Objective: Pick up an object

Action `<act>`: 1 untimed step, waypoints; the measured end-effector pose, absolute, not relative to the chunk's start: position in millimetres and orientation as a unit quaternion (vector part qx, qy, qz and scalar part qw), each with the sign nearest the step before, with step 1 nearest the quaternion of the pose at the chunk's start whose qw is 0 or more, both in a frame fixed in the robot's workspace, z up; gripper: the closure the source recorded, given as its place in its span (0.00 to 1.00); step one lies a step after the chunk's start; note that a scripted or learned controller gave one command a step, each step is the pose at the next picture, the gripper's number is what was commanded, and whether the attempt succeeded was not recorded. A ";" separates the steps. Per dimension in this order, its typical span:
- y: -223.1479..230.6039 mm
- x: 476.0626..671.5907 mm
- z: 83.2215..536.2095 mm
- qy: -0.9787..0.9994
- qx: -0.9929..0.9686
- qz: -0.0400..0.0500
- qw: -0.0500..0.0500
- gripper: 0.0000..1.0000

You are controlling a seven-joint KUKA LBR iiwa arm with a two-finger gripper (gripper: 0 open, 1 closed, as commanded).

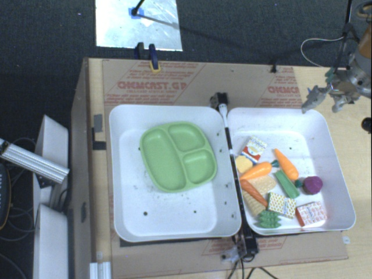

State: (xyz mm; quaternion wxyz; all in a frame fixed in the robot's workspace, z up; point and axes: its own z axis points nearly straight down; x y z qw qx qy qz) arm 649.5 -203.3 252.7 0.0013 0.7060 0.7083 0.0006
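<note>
Gripper (326, 97) above right bin's (340, 156) far rim, seemingly spread, holding nothing; toy food pile (278, 182) well below it

Red "CHEMCAST GP" lettering repeats across the bench sheet (174, 80).

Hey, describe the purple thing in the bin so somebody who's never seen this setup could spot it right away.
Start at the right-hand white bin, the one packed with toy food. Go to the right side of the pile, just right of the green stick-shaped piece. The purple toy there is small and round, the only purple item among orange, green and boxed pieces.
</note>
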 end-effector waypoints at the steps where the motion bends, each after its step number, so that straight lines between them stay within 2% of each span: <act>1: -206.1 620.0 116.1 0.708 0.707 0.000 -0.001 0.00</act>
